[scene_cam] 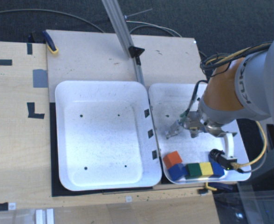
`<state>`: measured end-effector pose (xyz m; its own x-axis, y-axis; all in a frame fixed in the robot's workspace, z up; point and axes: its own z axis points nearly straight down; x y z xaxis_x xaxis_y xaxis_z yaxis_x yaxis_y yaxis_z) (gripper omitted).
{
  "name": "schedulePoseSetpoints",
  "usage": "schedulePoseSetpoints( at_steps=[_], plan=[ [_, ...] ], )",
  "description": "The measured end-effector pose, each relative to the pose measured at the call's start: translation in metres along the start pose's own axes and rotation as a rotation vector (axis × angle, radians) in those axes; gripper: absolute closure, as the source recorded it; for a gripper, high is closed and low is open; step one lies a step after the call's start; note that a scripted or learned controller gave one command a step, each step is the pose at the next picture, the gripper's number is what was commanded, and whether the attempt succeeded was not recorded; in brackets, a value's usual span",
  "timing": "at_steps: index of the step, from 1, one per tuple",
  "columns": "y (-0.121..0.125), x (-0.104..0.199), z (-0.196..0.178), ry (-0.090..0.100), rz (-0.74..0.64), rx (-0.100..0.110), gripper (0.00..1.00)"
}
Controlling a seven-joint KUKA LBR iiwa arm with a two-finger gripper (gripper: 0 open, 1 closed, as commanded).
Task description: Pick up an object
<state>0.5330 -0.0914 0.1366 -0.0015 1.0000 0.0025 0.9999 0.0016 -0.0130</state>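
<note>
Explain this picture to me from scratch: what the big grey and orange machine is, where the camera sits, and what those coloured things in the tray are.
The grey and orange machine is a robot arm reaching in from the right. At its tip is a gripper, a small two-finger claw for picking things up. The camera is fixed above the bench and looks down at a slant.

On the bench sit two shallow white bins side by side. The left bin shows just its speckled white floor. The right bin holds small blocks bunched in its near corner: an orange block, a blue block, a green block, a yellow block and another blue block.

The gripper hangs over the right bin, apart from the blocks, with nothing between its fingers.
</note>
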Motion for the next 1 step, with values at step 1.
schedulePoseSetpoints(
  at_steps=[1],
  plan=[
    [-0.0062,0.0063,-0.1407,-0.004,-0.001,-0.020,0.00]
  ],
)
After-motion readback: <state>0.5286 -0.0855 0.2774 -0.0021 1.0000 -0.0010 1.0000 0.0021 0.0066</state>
